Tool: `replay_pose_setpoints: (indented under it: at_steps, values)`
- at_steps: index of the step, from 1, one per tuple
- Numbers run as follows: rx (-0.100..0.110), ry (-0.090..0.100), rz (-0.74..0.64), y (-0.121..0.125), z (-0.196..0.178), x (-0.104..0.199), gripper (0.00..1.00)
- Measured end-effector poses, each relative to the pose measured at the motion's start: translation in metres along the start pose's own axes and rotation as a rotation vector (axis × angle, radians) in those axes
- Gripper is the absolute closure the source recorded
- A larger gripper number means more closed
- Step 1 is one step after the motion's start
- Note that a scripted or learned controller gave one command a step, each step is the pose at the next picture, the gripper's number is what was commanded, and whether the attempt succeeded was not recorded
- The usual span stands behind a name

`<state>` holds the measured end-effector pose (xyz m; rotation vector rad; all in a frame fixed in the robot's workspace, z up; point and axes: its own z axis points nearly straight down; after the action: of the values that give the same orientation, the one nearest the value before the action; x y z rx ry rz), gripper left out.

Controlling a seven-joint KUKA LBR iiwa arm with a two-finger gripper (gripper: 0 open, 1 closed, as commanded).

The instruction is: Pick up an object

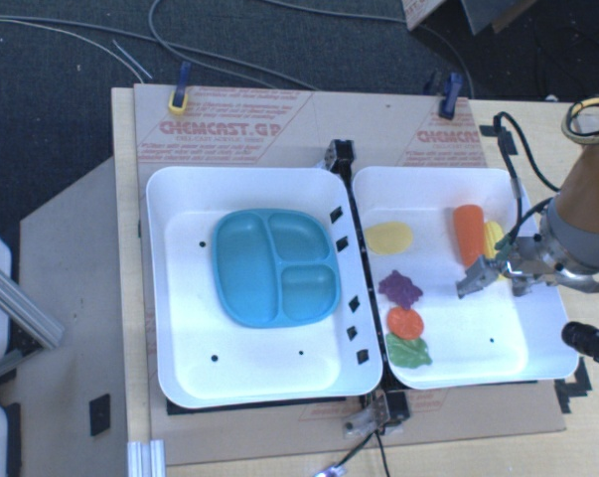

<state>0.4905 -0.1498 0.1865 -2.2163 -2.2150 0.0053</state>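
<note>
My gripper (496,283) hangs low over the right bin (537,351), reaching in from the right. It is open, and only white bin floor shows between its fingers (474,284). An orange carrot-like piece (468,232) lies just above it, with a yellow corn piece (493,237) against its right side. To the left lie a yellow lemon-like piece (388,237), a purple piece (399,288), a red-orange piece (405,322) and a green piece (409,352).
The left bin (180,266) holds a blue divided plate (276,266). A black divider with clips (351,266) runs between the bins. Cables (518,167) trail along the right bin's far right side.
</note>
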Motion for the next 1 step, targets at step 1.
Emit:
replay_pose_setpoints:
  at_steps: [1]
  values:
    - [-0.001, 0.0, 0.0, -0.0004, 0.0634, -0.0019, 0.0]
